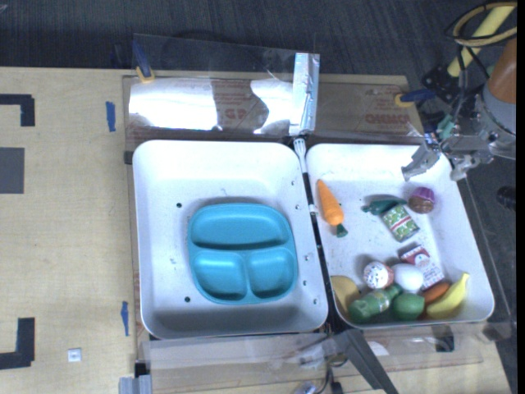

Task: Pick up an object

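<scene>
My gripper [436, 165] hangs over the far right corner of the right bin [361, 164], open, with nothing between its fingers [415, 164]. Just below it in the bin lies a purple ball [422, 199]. An orange carrot [330, 203] lies near the bin's left wall. A green carton [399, 221] and a dark green piece [378, 205] sit mid-bin. At the near end are a red and white packet [417, 258], a speckled ball [376, 275], a white egg [408, 279], a banana [452, 296], a green pepper [368, 305] and a lime [408, 305].
The left bin [156, 220] holds a blue divided tray [242, 249]. A clear plastic sheet [221, 97] stands behind the bins. Cables and yellow hoses [480, 27] hang at the far right by the arm.
</scene>
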Motion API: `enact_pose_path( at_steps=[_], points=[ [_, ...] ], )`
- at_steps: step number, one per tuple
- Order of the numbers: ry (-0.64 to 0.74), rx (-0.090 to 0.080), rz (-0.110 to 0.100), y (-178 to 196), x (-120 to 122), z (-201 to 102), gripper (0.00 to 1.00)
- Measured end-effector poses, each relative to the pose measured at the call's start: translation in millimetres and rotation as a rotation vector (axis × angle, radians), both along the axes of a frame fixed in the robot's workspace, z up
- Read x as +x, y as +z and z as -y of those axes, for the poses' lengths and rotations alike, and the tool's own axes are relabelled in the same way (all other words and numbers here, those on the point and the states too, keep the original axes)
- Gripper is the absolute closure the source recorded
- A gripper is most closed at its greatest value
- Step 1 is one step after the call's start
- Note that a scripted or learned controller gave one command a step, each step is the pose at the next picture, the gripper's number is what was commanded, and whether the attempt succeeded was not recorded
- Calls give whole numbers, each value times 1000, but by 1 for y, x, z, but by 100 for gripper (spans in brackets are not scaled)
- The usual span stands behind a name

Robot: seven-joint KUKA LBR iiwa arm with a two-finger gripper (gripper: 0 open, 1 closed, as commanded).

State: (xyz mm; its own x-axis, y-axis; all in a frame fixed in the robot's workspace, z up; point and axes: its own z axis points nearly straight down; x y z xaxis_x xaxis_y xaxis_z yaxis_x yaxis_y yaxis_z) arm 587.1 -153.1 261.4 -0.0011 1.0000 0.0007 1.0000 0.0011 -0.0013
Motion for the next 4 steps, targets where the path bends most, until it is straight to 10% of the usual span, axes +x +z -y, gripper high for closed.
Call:
enact_pose_path(
  at_steps=[1, 2, 3, 4],
  points=[
    [117, 1, -6, -123, 15, 41, 0],
    [130, -2, 6, -175, 3, 4, 0],
    [128, -4, 14, -162, 5, 5, 100],
    [18, -1, 10, -34, 2, -59, 100]
  ],
)
